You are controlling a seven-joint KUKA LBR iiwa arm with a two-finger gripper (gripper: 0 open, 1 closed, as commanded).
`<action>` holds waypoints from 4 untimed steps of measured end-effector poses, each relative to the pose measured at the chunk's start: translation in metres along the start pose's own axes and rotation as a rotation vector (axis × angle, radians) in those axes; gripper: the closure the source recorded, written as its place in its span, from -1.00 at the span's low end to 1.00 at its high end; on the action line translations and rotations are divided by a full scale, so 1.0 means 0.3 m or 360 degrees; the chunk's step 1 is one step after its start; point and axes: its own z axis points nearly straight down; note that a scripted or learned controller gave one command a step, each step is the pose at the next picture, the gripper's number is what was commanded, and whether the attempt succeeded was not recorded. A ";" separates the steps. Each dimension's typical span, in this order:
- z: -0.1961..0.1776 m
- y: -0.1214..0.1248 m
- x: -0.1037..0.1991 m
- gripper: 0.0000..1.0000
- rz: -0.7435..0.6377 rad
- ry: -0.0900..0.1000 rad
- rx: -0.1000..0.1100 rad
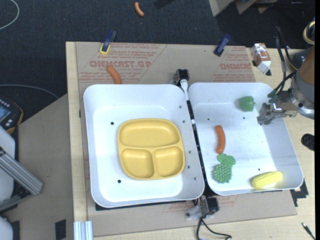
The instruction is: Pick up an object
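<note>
In the right bin (280, 149) lie an orange sausage (220, 138), a green bunch of grapes (224, 168), a yellow corn cob (267, 179) near the front right corner, and a small green round piece (245, 103) at the back. My gripper (265, 115) hangs over the right bin's back right part, just right of the green round piece and apart from it. Nothing shows between its dark fingertips.
The left bin (97, 134) holds a yellow three-compartment plate (150, 148). An orange sausage (114, 74) lies on the cardboard behind the left bin, and another (139, 9) on the dark floor. Clamps (106, 42) hold the cardboard's back edge.
</note>
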 end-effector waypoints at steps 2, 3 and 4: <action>0.047 -0.053 0.354 1.00 -0.0007 0.0010 0.0017; -0.026 -0.057 0.395 1.00 -0.0002 0.0004 0.0004; 0.045 -0.067 0.405 1.00 0.0002 0.0006 0.0018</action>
